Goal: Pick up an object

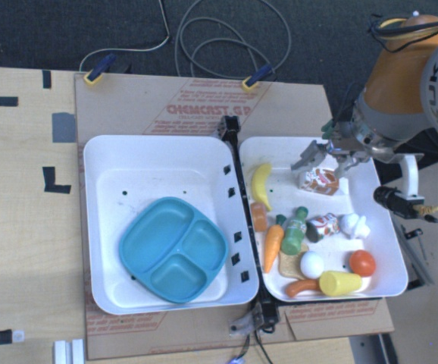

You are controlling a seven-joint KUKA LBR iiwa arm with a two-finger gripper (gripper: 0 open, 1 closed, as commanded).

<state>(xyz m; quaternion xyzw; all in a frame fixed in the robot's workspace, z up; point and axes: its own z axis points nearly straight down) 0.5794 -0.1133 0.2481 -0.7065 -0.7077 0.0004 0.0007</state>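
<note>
The right bin [386,226] holds several toy foods: a yellow banana [261,184], an orange carrot [272,247], a green bottle [295,231], a white egg [311,264], a red tomato [362,262], a yellow piece [340,283] and a clear packet with red print [320,180]. My gripper [327,160] hangs over the bin's far part, open, its fingers spread above and to either side of the clear packet. Nothing sits between the fingers.
The left bin [105,196] holds a blue divided tray [173,249]. A black divider [238,203] runs between the bins. The grey and orange arm [397,74] comes in from the upper right. Cables [226,29] lie on the dark floor behind the bench.
</note>
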